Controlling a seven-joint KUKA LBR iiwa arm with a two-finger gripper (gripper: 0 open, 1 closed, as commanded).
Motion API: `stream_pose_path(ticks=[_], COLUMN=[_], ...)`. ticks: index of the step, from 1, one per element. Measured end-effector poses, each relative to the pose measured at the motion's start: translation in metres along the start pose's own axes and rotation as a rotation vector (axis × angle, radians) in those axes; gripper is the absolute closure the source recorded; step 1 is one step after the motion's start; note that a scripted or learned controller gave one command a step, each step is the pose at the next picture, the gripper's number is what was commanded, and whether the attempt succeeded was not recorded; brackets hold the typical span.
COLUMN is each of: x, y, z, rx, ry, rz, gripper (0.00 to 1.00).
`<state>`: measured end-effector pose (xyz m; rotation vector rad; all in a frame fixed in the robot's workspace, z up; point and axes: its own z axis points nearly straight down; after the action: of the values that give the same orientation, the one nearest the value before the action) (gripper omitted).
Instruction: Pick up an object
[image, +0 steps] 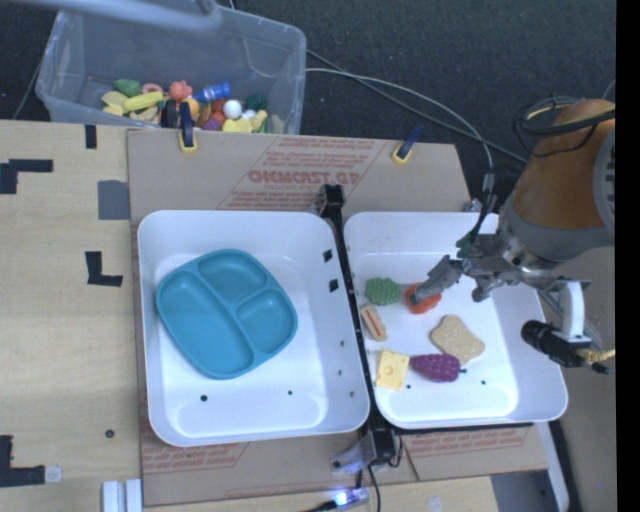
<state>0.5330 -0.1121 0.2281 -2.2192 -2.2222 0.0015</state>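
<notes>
My gripper (460, 282) hangs over the upper middle of the right bin (530, 400), reaching in from the right. It looks open, with nothing between its fingers. The left fingertip (436, 280) is right above a small red-orange toy (420, 298). Beside that toy lies a green broccoli-like piece (382, 291). Lower in the bin are a hot dog (373, 322), a tan bread slice (457, 339), a yellow cheese wedge (391, 369) and a purple grape bunch (436, 367).
The left bin (165, 400) holds a blue divided plate (227, 311). A black divider (345, 290) runs between the bins. A clear box of small toys (170, 80) stands behind the bench at the upper left. A black cable (420, 100) trails toward the arm.
</notes>
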Motion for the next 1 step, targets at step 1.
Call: stream_pose_path(ticks=[1], x=[0.0008], y=[0.0001], z=[-0.0095], rx=[0.001], ry=[0.001], rz=[-0.002], gripper=[1.00])
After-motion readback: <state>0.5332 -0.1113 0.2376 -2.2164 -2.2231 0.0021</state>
